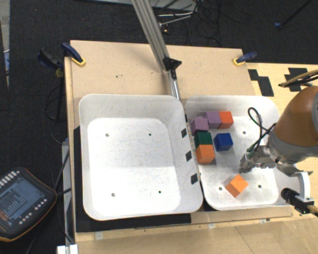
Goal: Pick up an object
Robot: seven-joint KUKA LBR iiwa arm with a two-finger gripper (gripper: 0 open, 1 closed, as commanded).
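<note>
Right-hand bin [265, 107], lower right of frame: the gripper [247, 165] hangs just above and right of a lone orange cube [236, 186], which lies free on the bin floor; whether it is grasping cannot be told. Clustered at the bin's left: two purple cubes [207, 121], an orange block [226, 119], green cube [203, 138], blue cube [223, 141], orange cube below the green [205, 154]. The left-hand bin [90, 110] adjoins it.

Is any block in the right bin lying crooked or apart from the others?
Yes. One orange cube sits alone near the front of the right white bin, turned diagonally, while the other blocks cluster by the left wall.
</note>
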